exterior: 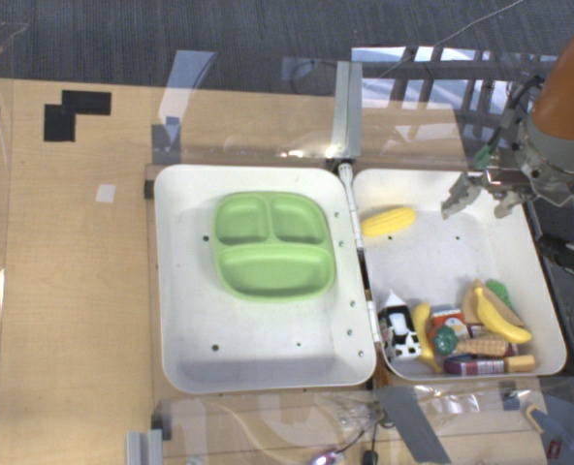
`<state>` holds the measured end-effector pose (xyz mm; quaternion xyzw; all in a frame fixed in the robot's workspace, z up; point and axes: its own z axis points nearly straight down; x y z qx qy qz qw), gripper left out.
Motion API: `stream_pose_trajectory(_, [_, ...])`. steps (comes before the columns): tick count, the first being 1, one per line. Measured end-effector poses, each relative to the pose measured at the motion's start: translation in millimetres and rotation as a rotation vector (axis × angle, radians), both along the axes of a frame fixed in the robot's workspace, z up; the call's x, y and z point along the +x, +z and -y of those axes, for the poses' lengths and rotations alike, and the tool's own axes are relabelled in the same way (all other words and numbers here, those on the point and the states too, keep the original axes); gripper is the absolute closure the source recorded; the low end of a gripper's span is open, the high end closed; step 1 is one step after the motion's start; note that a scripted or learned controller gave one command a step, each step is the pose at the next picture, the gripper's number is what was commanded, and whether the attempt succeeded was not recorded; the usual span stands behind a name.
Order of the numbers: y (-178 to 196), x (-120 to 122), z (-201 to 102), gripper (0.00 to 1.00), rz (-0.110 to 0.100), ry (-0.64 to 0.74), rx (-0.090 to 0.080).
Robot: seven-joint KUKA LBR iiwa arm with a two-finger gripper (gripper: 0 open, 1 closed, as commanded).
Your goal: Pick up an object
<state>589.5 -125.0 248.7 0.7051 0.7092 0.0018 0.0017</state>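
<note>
Gripper point(481, 200) spread above right bin point(462, 260), arm edge-cropped.

A green tray point(272, 245) lay in the left bin point(185, 356); the tool point(481, 200) hung with fingers apart over the right bin point(549, 352), near a corn cob point(387, 222).

two white bins point(171, 260), one green divided plate point(272, 245), one corn cob point(387, 222), one banana point(500, 316).
</note>
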Motion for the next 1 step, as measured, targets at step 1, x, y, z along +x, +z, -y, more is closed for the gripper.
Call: stream_pose_trajectory(1, [-142.1, -1.3, -13.7, 0.00, 0.000, 0.353, -0.001])
